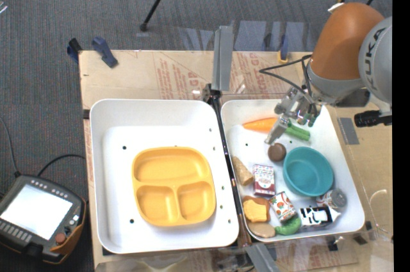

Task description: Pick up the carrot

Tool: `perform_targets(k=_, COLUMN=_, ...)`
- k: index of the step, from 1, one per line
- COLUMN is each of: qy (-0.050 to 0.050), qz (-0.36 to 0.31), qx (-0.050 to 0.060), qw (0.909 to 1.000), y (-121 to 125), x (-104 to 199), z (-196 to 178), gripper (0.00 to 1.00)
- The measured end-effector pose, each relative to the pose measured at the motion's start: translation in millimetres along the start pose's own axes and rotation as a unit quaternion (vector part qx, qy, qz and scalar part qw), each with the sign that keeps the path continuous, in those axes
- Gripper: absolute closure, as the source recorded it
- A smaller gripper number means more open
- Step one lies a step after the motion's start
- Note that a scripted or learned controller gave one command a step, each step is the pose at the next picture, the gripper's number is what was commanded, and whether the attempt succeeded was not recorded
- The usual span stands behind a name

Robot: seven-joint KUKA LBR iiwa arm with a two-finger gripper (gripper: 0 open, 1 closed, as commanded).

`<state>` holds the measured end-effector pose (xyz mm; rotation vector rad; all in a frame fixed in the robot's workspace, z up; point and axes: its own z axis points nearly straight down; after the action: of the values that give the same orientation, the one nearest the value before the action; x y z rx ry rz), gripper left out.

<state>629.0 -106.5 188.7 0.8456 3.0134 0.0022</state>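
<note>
The grey arm's gripper [289,118] hangs over the right bin [343,155], just beside the green-topped end of the carrot [261,125], which lies near the bin's far edge. Whether the jaws are apart or together cannot be told from here. A teal bowl [308,171] sits nearby; a yellow divided plate [173,186] occupies the left bin [109,136].

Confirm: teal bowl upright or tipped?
Upright. The round teal bowl sits in the right white bin with its open mouth facing up, its inside visible.
</note>
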Motion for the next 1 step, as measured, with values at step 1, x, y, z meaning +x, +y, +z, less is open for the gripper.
perform_targets(k=1, qy=0.010, qz=-0.024, qx=0.003, qw=0.9996, y=9.9, x=14.4, z=105.2, gripper=0.00)
